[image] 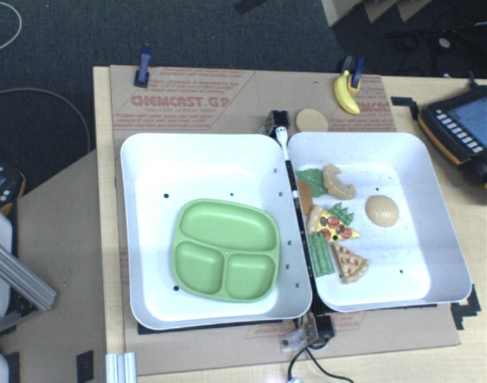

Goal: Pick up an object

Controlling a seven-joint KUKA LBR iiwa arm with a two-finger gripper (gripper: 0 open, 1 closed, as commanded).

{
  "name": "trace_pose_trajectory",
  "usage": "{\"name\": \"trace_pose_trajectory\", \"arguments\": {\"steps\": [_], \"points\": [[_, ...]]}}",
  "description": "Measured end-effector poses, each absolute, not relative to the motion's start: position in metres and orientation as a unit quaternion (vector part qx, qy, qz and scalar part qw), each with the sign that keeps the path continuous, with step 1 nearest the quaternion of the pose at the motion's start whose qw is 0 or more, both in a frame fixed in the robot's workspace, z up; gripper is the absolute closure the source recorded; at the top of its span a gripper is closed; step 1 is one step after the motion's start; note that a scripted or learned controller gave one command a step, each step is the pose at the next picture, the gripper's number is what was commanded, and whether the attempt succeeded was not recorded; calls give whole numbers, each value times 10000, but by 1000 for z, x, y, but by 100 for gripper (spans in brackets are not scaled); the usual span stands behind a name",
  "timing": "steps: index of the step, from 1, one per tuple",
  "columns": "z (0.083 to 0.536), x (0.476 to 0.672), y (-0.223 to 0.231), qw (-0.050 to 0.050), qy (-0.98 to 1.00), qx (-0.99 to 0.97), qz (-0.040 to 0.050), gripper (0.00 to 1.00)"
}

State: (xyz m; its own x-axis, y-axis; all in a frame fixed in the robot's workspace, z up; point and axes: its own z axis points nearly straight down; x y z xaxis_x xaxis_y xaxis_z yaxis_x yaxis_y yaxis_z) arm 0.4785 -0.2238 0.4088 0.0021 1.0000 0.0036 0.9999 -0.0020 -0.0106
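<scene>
Simply round tan bun (382,211)

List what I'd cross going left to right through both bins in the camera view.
Left bin → green divided plate → right bin → pizza slice → round bread roll.

Dark blue-grey carpeted floor (148,14) spans ten to two o'clock. Light wooden bench top (60,238) occupies centre. Brown printed cardboard sheet (188,94) covers it.
</scene>
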Motion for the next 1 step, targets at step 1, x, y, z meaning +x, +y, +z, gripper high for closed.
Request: {"name": "trace_pose_trajectory", "arguments": {"steps": [1], "points": [[309,478,-189,58,-7079,-7063,19,100]]}}
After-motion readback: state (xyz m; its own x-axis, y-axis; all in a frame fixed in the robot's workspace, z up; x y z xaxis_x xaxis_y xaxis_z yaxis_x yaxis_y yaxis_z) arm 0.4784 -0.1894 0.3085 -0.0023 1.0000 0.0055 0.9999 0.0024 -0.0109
